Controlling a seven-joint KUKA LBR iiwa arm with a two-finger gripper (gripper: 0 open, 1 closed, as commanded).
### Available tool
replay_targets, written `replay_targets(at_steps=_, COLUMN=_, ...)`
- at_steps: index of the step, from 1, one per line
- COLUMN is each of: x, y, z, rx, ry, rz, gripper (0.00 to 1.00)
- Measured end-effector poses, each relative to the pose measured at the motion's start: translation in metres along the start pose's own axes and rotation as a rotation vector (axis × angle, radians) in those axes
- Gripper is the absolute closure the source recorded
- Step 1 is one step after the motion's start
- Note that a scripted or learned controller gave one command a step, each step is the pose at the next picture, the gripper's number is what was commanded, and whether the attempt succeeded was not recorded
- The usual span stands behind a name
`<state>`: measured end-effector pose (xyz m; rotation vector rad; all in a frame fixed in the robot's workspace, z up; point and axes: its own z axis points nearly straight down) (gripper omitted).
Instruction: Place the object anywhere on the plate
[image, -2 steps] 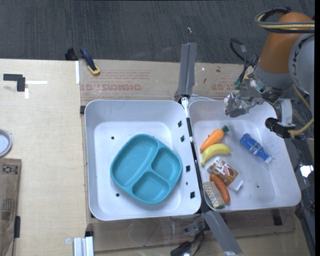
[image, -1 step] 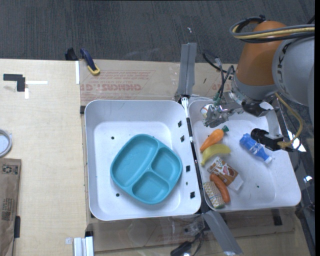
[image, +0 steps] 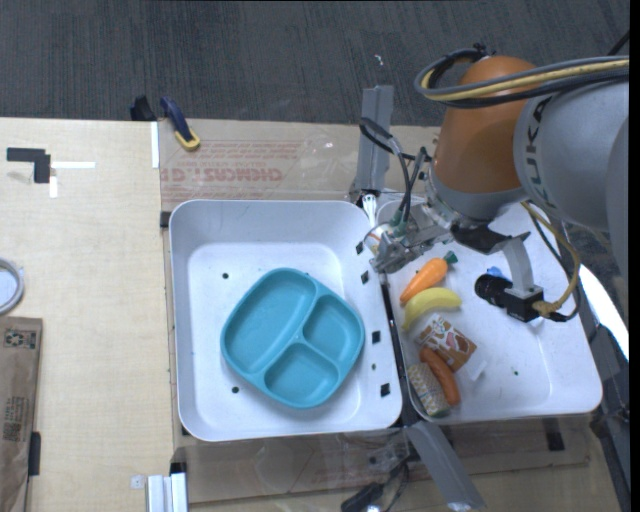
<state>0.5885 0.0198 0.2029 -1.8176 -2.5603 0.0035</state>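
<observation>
The arm hangs over the right bin (image: 560, 385), its gripper (image: 402, 246) low at that bin's left wall beside the carrot (image: 427, 277); whether it is open or closed cannot be told, so this looks like the picking step. The smooth blue plate (image: 291, 337), rounded with three compartments, lies bare in the left bin (image: 200, 300). Next comes a firm hold on one toy: the tapered carrot, the curved banana (image: 432, 303) touching it, or the packet (image: 447, 343) below.

A pale wooden bench (image: 80, 300) spreads to the left, dark grey carpet (image: 200, 50) running along the far side. A roll of tape (image: 8, 287) and a brown paper bag (image: 18, 400) lie near the left edge.
</observation>
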Motion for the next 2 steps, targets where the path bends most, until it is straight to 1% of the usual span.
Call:
replay_targets(at_steps=1, x=0.1178, y=-0.0266, z=0.027, rx=0.001, ry=0.0, rz=-0.049, gripper=1.0)
replay_targets(at_steps=2, x=0.1171, y=-0.0266, z=0.0268, rx=0.001, ry=-0.001, rz=-0.048, gripper=0.0)
